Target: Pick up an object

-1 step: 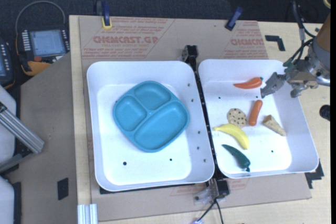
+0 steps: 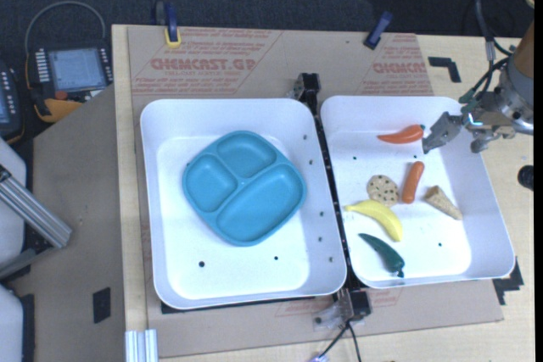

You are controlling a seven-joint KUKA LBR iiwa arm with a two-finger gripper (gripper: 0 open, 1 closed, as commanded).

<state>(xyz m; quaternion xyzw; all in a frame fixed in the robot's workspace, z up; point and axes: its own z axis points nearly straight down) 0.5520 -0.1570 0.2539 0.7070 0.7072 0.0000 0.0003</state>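
The right bin (image 2: 484,254) holds several toy foods: an orange chili pepper (image 2: 400,134), a red-orange sausage (image 2: 412,181), a speckled cookie (image 2: 383,188), a yellow banana (image 2: 379,216), a dark green pepper (image 2: 383,253) and a tan bread wedge (image 2: 443,201). My gripper (image 2: 459,136) hovers over the bin's upper right part, just right of the chili pepper. It is open, its fingers spread with nothing between them. The left fingertip (image 2: 434,136) lies close to the chili's stem end.
A blue divided plate (image 2: 244,185) lies in the left bin (image 2: 161,208). Both bins rest on a cardboard sheet (image 2: 254,64). A black clamp (image 2: 307,86) sits between the bins at the back. A screen device (image 2: 75,69) sits off the bench at the far left.
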